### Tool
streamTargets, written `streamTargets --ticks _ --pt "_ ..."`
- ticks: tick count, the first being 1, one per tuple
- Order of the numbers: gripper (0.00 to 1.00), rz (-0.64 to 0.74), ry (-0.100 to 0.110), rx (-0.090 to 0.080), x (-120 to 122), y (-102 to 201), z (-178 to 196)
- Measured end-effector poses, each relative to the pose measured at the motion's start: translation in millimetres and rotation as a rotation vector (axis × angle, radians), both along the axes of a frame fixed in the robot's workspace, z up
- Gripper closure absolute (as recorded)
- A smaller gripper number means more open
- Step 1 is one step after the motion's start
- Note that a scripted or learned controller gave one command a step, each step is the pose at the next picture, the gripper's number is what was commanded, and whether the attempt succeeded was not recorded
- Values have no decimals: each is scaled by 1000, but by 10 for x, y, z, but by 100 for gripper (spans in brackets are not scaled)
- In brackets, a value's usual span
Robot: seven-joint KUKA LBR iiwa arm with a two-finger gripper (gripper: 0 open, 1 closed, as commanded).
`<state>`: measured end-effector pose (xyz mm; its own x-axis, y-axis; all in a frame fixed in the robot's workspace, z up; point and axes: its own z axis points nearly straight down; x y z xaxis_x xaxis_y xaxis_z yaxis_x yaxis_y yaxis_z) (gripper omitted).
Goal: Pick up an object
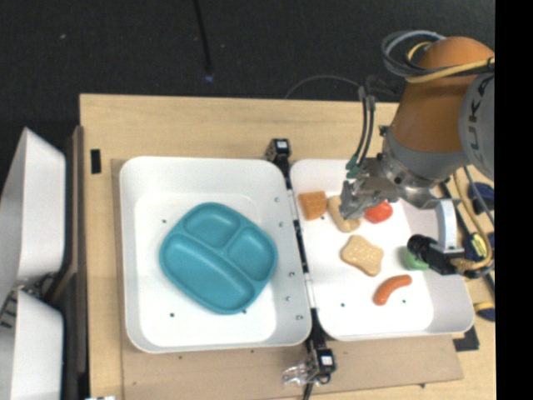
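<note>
While the left bin [133, 248] carries a teal divided plate [218, 257] lying flat with its long axis running from upper left to lower right, the right bin [441, 315] holds all the loose food pieces. Leftmost of these is a small orange-brown cube [312, 205], close to the wall between the two bins. Just to its right a pale tan piece [343, 217] lies partly beneath the pincer [360, 192], which hangs low over the back of the right bin; whether its jaws are apart or together cannot be told, and nothing can be seen gripped between them. A red piece [379, 213] sits right beside the pincer, touching or nearly touching the tan one. Nearer the front, a slice of toast [362, 255] lies flat, its longer side slanting from upper left down to lower right. Further right and forward, an orange sausage [391, 289] points from lower left up to upper right, apart from the toast. A green piece [414, 258] rests by the bin's right side, half covered by a black fitting [429, 252]. The grey and orange arm [433, 115] looms over the bin's back right corner on the wooden desk [100, 115].
</note>
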<state>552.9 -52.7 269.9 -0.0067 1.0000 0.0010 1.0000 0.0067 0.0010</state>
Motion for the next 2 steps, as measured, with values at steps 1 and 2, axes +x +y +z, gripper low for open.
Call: streamTargets --ticks 1,2 --pt "100 -1 2 -1 -131 461 -188" --pt "100 1 1 1 -346 960 -142"
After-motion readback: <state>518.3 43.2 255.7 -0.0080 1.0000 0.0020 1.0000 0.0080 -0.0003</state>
